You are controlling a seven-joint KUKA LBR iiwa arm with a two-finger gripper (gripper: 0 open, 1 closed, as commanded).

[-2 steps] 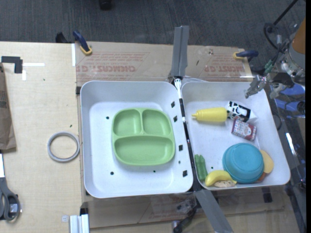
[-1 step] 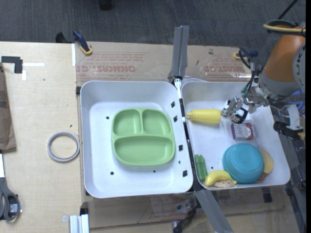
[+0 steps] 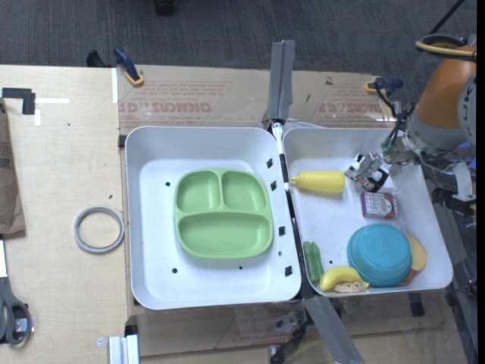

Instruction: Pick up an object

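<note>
My gripper (image 3: 369, 171) hangs over the back of the right bin (image 3: 436, 226), reaching in from the right. It is just right of a yellow squeeze bottle (image 3: 318, 181) lying on its side, and just behind a small maroon packet (image 3: 378, 204). Nothing shows in its grasp. Toward the front lies an upturned blue bowl (image 3: 379, 254), with a yellow-orange piece (image 3: 417, 253) tucked at its right. A banana (image 3: 339, 278) and a green pod (image 3: 311, 260) lie at the front left of this bin.
The left bin (image 3: 144, 226) holds a green divided plate (image 3: 223, 213). A grey divider post (image 3: 281, 82) stands behind the two bins. On the bench to the left lie a grey ring (image 3: 99, 228) and scissors (image 3: 14, 317).
</note>
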